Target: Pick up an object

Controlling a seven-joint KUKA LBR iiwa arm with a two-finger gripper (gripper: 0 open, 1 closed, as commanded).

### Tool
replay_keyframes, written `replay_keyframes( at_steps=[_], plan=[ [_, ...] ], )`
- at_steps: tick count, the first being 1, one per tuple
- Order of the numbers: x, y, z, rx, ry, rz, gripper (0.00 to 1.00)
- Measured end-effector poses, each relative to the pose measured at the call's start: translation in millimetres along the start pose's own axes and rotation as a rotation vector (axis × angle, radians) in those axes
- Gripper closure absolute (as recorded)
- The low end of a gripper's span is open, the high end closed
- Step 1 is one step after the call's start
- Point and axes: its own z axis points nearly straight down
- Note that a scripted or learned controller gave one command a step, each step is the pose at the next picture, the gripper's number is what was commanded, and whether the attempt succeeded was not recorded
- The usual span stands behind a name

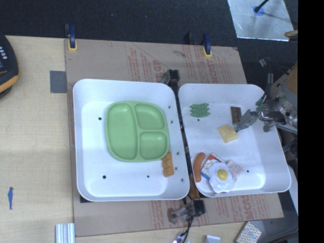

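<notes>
The gripper [244, 123] hangs low over the right bin [268, 181] — whether it grips anything, I can't tell. Just beside its tip lies a yellow block [227, 133] — flat on the bin floor.

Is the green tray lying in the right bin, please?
No, the green tray lies in the left bin, with an orange piece beside it.

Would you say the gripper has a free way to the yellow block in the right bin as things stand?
Probably yes. The gripper sits just right of the yellow block, with bare bin floor between them. The brown piece lies close by but off that line.
</notes>
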Motion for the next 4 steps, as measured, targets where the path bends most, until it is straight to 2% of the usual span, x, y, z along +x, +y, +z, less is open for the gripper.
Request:
replay_keyframes(
  at_steps=[1,2,3,4],
  plan=[
    [-3.6,42.5,75.3,0.004,0.000,-0.005,0.00],
    [37.6,36.8,126.6,-0.017,-0.007,-0.005,0.00],
    [35.0,38.0,112.8,-0.018,-0.007,-0.003,1.00],
    [35.2,37.6,113.7,-0.016,-0.007,-0.004,0.00]
  ],
)
